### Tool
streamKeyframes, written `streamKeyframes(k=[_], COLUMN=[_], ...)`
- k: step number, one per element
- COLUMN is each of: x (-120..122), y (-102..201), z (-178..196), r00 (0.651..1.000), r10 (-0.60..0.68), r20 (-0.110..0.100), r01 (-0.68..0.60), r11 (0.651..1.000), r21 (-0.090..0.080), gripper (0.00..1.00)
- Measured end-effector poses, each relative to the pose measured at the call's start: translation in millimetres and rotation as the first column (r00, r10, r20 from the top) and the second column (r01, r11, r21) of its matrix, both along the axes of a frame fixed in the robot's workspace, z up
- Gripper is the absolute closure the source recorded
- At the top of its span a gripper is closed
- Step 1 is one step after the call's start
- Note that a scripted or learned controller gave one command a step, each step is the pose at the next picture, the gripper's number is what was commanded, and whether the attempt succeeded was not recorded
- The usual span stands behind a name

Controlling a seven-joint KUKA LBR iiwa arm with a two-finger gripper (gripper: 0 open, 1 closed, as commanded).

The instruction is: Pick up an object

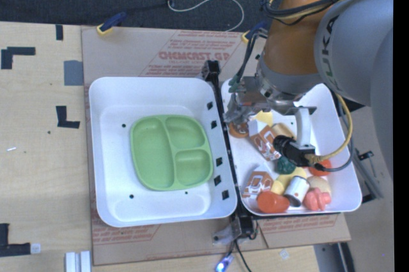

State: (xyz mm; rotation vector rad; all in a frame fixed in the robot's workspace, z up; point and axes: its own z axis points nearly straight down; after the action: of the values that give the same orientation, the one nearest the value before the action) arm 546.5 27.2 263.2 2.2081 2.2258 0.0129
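Your arm point(307, 41) reaching in from the right over the right bin point(342, 200), gripper point(239, 112) low at its left wall, finger state impossible to tell, toy food pile point(287, 184) nearby, green divided plate point(171, 151) in your left bin point(105, 98).

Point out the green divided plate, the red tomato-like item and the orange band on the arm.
green divided plate point(171, 152): camera view, on the ridge where its compartments meet.
red tomato-like item point(273, 202): camera view, middle of its top.
orange band point(295, 28): camera view, its rounded front face.
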Motion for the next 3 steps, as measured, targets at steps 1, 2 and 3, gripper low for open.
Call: streamKeyframes(k=[1, 2, 3], x=[-5.6, -65.8, -62.4], y=[115.4, 100.7, 39.1], z=[88.9, 50.8, 107.1], r00=[1.0, 1.0, 1.0], r10=[0.008, -0.008, -0.013], r20=[-0.002, -0.019, -0.006], r01=[-0.008, 0.007, 0.013], r11=[1.0, 1.0, 1.0], r21=[0.005, -0.003, -0.002], gripper=[1.0, 1.0, 1.0])
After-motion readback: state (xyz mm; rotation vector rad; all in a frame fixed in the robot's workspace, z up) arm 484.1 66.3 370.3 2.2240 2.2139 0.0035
